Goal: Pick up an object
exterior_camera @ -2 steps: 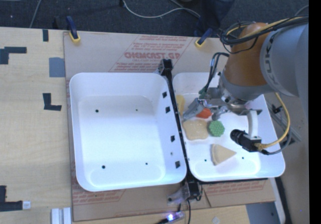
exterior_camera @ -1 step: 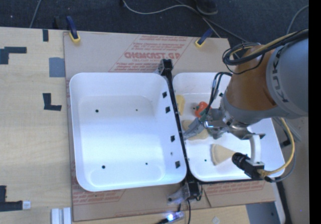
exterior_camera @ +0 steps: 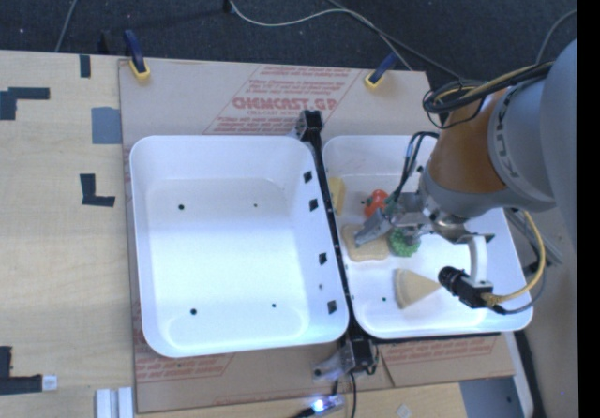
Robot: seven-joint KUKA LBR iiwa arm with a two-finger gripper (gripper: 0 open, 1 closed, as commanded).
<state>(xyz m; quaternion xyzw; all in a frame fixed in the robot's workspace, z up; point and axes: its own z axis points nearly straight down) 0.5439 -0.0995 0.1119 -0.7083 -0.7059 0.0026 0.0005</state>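
- Right of centre, the end effector [exterior_camera: 375, 231] reaches low into the right bin [exterior_camera: 511, 308], its grip state unclear, poised among a green piece [exterior_camera: 405, 242] and a tan wedge [exterior_camera: 414, 287].
- Left bin [exterior_camera: 150, 158] lies apart as the likely drop area.

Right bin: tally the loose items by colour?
Beige/tan: 3, a wedge, a flat piece under the gripper, a pale piece by the divider
Green: 1, a small object
Red/orange: 1, a small object
Total: 5 in the right bin, some partly hidden by the arm.
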